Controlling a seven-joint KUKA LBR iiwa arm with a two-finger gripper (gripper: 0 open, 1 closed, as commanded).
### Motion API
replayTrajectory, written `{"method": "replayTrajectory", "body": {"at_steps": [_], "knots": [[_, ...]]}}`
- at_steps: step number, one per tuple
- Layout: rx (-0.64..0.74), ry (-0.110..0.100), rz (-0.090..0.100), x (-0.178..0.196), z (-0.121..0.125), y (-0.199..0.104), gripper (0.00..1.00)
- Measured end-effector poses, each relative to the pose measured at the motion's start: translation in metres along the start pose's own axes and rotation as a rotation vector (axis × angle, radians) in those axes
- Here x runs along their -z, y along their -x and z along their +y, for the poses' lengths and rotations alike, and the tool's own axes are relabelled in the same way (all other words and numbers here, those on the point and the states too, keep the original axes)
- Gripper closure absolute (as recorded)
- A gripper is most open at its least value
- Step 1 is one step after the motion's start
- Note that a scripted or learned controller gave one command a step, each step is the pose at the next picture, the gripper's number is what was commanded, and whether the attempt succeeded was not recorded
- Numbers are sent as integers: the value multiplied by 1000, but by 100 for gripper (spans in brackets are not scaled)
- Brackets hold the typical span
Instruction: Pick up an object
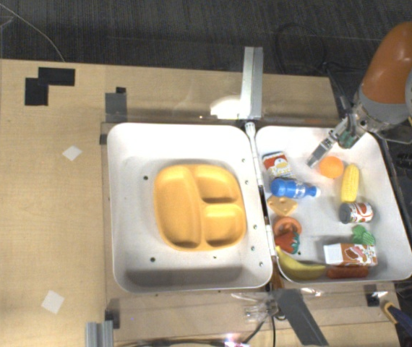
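Reaching down-left from the right, the gripper hangs over the right bin; whether its fingers are parted or closed cannot be told. An orange lies just beside them, corn beyond.

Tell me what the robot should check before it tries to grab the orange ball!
1. Round orange ball in plain sight in the right white bin: ok.
2. Tool near the ball: ok, it sits just up-left of it.
3. Tool lined up straight over the ball: cannot tell from this slanted view.
4. Room around the ball: not ok, the yellow corn cob lies close on its right.
5. Tool carrying nothing already: ok, nothing shows at its tip.
6. Yellow divided plastic tray out of the way: ok, it sits in the left white bin.
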State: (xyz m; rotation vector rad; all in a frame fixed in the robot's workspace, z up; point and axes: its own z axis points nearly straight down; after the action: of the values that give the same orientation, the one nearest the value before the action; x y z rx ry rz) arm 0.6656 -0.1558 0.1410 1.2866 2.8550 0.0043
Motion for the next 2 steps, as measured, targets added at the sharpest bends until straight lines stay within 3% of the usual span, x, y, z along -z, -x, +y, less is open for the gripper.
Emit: {"method": "replayTrajectory", "body": {"at_steps": [1,2], "knots": [[-225,-1,1,-17,-13,2,0],[-224,-1,0,-17,-12,2,0]]}}
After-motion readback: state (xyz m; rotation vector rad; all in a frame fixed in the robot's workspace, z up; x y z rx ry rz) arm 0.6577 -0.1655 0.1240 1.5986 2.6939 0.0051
